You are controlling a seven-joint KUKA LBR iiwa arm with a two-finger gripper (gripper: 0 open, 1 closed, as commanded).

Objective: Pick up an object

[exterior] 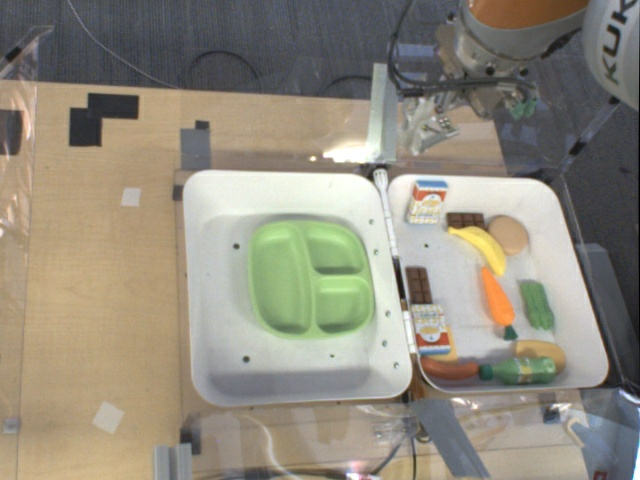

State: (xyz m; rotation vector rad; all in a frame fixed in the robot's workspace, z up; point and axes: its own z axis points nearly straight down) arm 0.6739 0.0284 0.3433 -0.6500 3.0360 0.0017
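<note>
My gripper hangs above the far edge of the right bin, with nothing between its fingers that I can make out. In that bin lie a small carton, a chocolate bar, a banana, a tan round bun, a carrot, a green cucumber, a second chocolate bar, another carton, a sausage and a green bottle. The closest thing to the gripper is the far-left carton, just below it.
The left bin holds a green sectioned plate. A metal divider runs between the bins. Black markers sit on the wooden bench at far left. Cables trail behind the bench.
</note>
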